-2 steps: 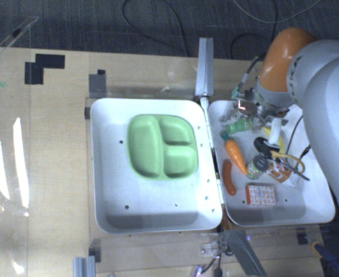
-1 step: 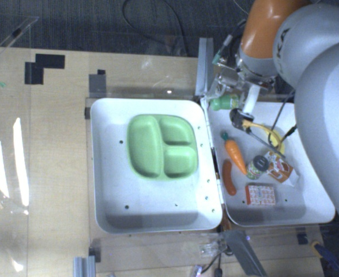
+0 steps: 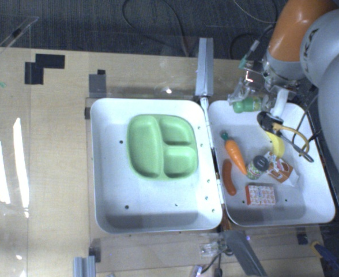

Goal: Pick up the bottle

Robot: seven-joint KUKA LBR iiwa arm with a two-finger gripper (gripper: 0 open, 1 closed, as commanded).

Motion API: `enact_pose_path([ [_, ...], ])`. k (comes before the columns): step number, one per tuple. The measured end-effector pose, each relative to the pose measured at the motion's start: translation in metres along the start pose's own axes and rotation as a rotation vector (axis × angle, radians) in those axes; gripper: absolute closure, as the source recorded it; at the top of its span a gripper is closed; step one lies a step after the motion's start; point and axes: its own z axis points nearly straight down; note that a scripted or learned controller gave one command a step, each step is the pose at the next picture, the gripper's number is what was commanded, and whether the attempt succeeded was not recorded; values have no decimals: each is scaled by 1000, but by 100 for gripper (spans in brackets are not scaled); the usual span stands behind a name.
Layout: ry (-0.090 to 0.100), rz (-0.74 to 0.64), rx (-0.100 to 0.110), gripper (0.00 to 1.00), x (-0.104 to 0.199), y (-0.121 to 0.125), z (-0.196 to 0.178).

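Note:
A small bottle [image 3: 257, 167] with a dark cap and a greenish body stands in the right bin [image 3: 313, 209], between a carrot [image 3: 235, 153] and a red packet [image 3: 280, 171]. My gripper [image 3: 245, 98] hangs over the back left corner of that bin, well behind the bottle and apart from it. A small green object [image 3: 248, 104] shows right at the gripper's tip; what it is and whether it is held is unclear. The grey arm with its orange band [image 3: 296, 22] comes in from the upper right.
The right bin also holds a banana [image 3: 277, 145], a brown sausage [image 3: 229, 178] and a flat patterned box [image 3: 260, 194]. A green divided tray [image 3: 161, 146] lies in the left bin [image 3: 109, 206]. A metal post [image 3: 204, 68] stands behind the divider.

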Motion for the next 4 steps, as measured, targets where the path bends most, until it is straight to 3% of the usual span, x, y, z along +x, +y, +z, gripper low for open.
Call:
enact_pose_path([
  [1, -1, -18, 0, 100, -93, 6, 2],
  [2, 0, 380, 1, 100, -38, 14, 42],
  [3, 0, 351, -1, 100, -97, -46, 17],
  [4, 0, 403, 2, 100, -96, 3, 29],
])
